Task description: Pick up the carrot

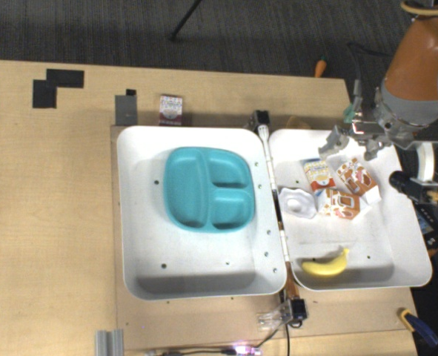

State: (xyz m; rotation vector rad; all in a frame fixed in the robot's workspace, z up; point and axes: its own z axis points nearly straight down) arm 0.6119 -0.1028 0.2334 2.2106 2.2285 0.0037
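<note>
My gripper (352,147) hangs over the far part of the right bin (396,273), its two fingers spread apart and open with nothing between them. Just below it lie red-and-white snack packets (353,178), and a yellow-and-blue packet (317,173) lies to their left. A crumpled white item (296,201) rests near the bin's left wall. A yellow banana (326,264) lies at the bin's near edge.
The left bin (141,265) holds a teal sectioned plate (207,189). The orange-banded arm (422,58) comes in from the upper right. A small box (171,108) and a dark block (126,108) stand behind the left bin.
</note>
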